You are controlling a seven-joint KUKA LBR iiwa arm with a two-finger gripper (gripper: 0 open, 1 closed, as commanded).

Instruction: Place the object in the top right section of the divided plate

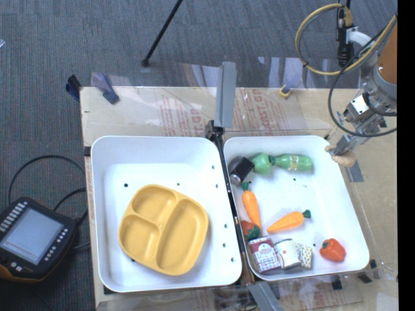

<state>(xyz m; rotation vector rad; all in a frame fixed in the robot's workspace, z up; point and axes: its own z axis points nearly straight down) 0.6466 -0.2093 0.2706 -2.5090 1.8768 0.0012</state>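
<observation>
Camera view: one divided plate [164, 228], two carrots [251, 207], one green bottle [284, 163].

The grey arm with its orange band enters at the upper right, cables looping above the wrist, and its gripper [342, 149] hangs low, pointing down and leftward.

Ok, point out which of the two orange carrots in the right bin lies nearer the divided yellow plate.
The orange carrot lying lengthwise beside the bin's left wall; the other carrot lies slantwise mid-bin, farther from the yellow plate.
</observation>
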